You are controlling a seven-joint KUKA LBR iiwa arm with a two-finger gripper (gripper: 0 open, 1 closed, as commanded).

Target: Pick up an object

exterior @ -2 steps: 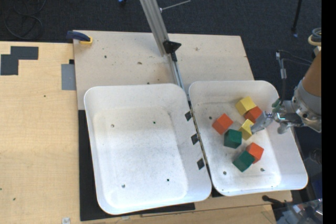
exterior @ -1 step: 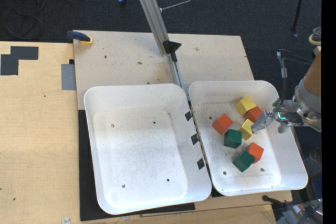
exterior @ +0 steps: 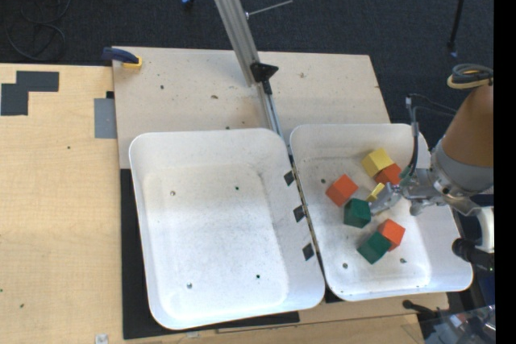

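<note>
Nearest to me in the right bin (exterior: 435,274) lie a green cube (exterior: 372,247) and, touching it on its far right, an orange cube (exterior: 393,232); both rest flat on the bin floor, untouched. Just beyond them my gripper (exterior: 385,196) reaches in from the right, low over the middle of the cluster. Its tip sits between another green cube (exterior: 357,213) on its left and a small yellow piece (exterior: 376,192) just at its far side, but I cannot tell how wide the fingers stand or whether anything lies between them; the metal parts blur into the blocks there. Nothing looks lifted: every block I can see appears to sit on the white floor. Left of the tip is a second orange cube (exterior: 342,189), a little apart from the green one. Farther still, a yellow cube (exterior: 376,161) leans against a small orange-red block (exterior: 389,173), both close to my wrist. The left bin (exterior: 161,173) shows only specks on its floor. I judge the pick not yet made: I am down among the blocks, most likely at the green cube or the yellow piece, and closing, gripping and raising are all left to do.
</note>
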